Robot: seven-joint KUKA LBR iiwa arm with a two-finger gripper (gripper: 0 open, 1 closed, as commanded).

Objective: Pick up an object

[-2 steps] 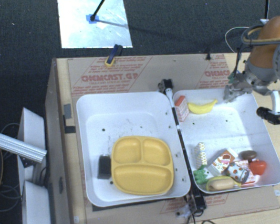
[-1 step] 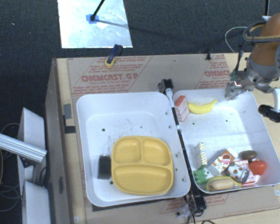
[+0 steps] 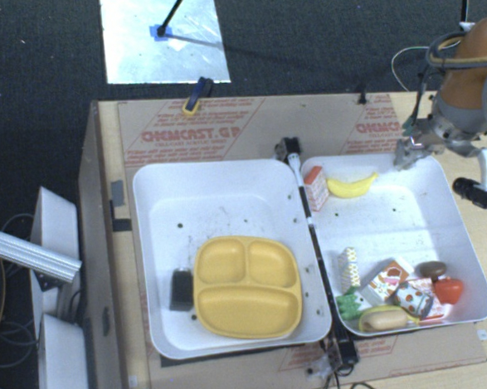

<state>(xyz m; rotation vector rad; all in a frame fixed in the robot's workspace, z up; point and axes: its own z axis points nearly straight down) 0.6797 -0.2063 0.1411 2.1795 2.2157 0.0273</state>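
— What is being shown at the gripper (image 3: 409, 155)?

— It is being held over the far right corner of the right bin (image 3: 461, 216), just at the rim. Whether it is open or closed cannot be told; the tip is being seen as a small grey blur. Nothing is being seen gripped by it. Above it, the arm (image 3: 468, 82) is being shown with its orange band, reaching in from the right.

— And what is lying closest to it?

— A yellow banana (image 3: 353, 185) is being seen near the far wall of that bin, well to the left of the gripper and apart from it. Just beside the banana's left end, a small red and white carton (image 3: 315, 188) is being seen against the divider.

— What is being kept at the near end?

— A cluster is being seen there: a pale patterned cylinder (image 3: 348, 268), a green item (image 3: 349, 303), a printed box (image 3: 388, 280), a tan bread roll (image 3: 385, 318), a brown item (image 3: 431, 269) and a red item (image 3: 449, 290), all crowded together toward the near wall.

— And the other side?

— In the left bin (image 3: 160, 195), a yellow divided plate (image 3: 248, 286) is being seen, with a dark block (image 3: 181, 289) just beside its left edge.
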